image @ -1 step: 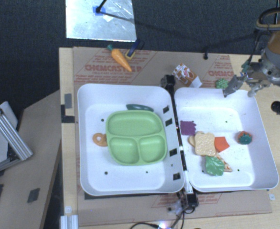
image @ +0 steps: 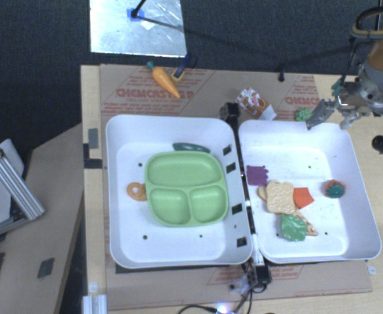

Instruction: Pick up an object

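Glossy white plastic bins (image: 123, 241), smooth matt green plastic tray (image: 185, 188), shiny crinkled foil sheet (image: 139, 18), printed brown cardboard (image: 204, 87) underneath

1. We see a dark blue fabric backdrop (image: 276, 18) at the far side.
2. A shiny foil sheet (image: 138, 18) lies far left — crinkled, catching light.
3. The tan bench (image: 61, 175) carries a printed cardboard sheet (image: 198, 87).
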{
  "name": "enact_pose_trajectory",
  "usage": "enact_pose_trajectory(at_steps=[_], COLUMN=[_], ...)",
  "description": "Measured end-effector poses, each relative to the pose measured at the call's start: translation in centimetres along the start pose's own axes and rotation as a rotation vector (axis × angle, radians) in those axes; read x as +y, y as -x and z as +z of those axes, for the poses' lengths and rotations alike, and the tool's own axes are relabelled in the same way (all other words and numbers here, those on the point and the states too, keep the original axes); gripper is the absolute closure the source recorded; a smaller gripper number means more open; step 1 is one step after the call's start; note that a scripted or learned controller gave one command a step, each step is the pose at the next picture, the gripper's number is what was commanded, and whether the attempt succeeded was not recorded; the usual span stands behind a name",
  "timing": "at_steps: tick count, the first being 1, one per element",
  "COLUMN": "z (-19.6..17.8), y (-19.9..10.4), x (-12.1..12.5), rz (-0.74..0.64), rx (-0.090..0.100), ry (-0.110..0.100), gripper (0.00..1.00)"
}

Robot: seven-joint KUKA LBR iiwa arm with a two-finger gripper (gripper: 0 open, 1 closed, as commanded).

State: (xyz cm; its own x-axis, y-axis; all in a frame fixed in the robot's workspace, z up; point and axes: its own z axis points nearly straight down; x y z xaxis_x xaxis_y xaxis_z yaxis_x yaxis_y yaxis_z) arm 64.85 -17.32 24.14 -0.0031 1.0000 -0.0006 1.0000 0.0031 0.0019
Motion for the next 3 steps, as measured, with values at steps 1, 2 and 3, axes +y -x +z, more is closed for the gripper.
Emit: enact_pose_trajectory(at_steps=[1,2,3], z=[5.7,12.0,15.9], y=[0.9,0.9,0.8], x=[0.0,-0.4,-0.4], rz=[0.002,0.002,0.0], rx=[0.001,0.001,0.001], ry=[-0.004,-0.005,-0.003], gripper=[0.0,0.0,0.0])
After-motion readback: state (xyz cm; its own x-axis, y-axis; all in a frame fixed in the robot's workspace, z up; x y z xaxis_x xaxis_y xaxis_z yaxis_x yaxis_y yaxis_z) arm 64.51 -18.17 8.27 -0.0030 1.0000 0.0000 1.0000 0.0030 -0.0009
